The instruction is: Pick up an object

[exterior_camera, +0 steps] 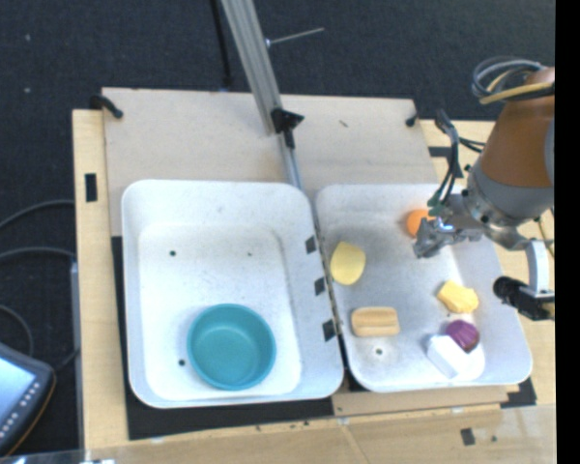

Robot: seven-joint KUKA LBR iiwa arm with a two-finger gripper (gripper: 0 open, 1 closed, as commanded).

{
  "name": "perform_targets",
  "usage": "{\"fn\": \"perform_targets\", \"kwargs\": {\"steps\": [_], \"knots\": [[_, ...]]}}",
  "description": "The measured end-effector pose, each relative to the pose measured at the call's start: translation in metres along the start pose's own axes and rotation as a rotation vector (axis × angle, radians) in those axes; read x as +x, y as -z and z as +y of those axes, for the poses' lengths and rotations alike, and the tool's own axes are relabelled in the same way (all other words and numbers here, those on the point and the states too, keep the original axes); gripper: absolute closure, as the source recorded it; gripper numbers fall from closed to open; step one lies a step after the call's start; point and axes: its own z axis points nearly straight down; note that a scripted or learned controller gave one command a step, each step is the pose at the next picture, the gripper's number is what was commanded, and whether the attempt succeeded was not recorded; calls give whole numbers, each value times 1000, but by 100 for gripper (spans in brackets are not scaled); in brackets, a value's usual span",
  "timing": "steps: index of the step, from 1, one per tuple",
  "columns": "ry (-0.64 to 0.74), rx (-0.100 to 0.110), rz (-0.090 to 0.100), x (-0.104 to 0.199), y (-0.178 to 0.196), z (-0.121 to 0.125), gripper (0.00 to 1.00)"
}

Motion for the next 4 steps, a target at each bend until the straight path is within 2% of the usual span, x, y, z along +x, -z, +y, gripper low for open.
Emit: {"fn": "perform_targets", "kwargs": {"steps": [1,2,4], "knots": [[1,6,1,-1,2,1,100],[5,6,4,58,12,-4,100],[6,7,5,167,35,-34,100]]}}
